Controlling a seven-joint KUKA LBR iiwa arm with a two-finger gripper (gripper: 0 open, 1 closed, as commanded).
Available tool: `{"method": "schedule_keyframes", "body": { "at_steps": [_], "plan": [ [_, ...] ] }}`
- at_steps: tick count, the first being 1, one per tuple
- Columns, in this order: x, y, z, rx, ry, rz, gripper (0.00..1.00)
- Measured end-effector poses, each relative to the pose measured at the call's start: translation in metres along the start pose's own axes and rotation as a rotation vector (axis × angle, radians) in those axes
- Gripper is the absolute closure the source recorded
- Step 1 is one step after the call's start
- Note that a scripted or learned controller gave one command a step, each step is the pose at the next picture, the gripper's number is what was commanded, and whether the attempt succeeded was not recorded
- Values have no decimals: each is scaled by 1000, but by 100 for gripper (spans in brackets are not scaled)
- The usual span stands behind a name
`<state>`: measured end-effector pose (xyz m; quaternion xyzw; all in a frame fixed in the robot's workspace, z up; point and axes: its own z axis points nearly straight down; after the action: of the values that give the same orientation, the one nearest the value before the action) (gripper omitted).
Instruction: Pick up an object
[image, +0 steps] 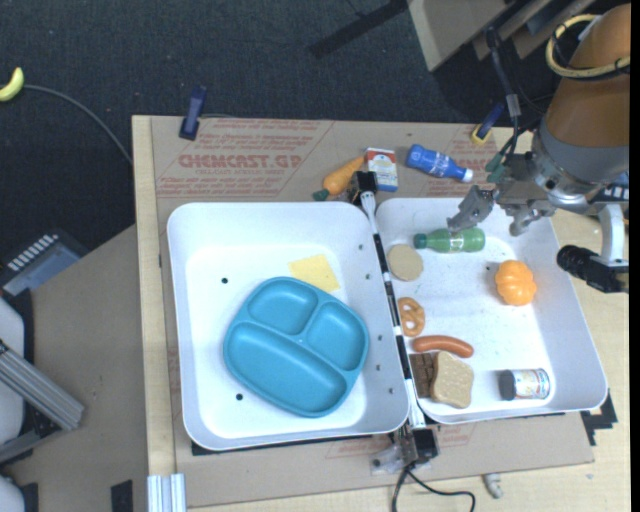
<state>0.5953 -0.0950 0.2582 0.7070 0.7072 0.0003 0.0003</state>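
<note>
Hovering with its two fingers spread and nothing between them, the grey two-finger gripper (502, 208) sits just above the small green plastic bottle (451, 240) lying on its side at the far end of the right white bin (572, 330). The round bottle could roll or squirt sideways if the fingers close off-centre, and the orange pumpkin-shaped toy (515, 282) lies nearby. Red lettering on the brown cardboard sheet (240, 150) reads roughly "CHEMCAST".
</note>
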Motion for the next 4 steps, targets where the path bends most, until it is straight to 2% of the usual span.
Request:
{"method": "schedule_keyframes", "body": {
  "at_steps": [1, 2, 3, 4],
  "plan": [
    [-38, 2, 10, 0, -1, 1, 0],
    [-87, -6, 108, 3, 0, 2, 0],
    [-112, -11, 170, 3, 0, 1, 0],
    [-112, -9, 159, -1, -1, 1, 100]
  ]
}}
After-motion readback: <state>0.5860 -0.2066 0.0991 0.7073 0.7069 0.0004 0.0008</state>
